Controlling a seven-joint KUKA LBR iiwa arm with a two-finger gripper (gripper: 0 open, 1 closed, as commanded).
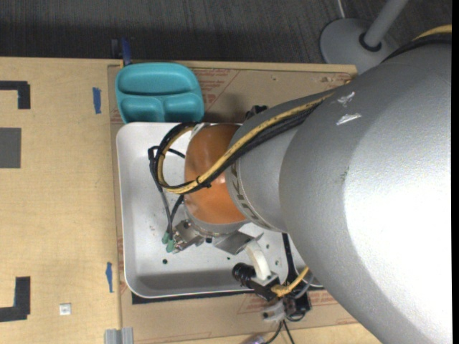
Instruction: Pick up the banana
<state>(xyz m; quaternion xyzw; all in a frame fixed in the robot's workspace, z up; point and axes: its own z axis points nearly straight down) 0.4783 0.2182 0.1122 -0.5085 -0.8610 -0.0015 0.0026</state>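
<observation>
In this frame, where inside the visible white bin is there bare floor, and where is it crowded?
Bare floor runs down the white bin along its left wall, from the teal tray end to the near rim, and along that near rim below the end effector. The middle and right are crowded by the arm and its cables.

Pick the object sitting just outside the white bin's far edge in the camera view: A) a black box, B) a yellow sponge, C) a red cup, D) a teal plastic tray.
D. A teal plastic tray with moulded compartments lies on the cardboard bench top, touching the far rim of the white bin, while the arm's orange band hangs over the bin.
</observation>
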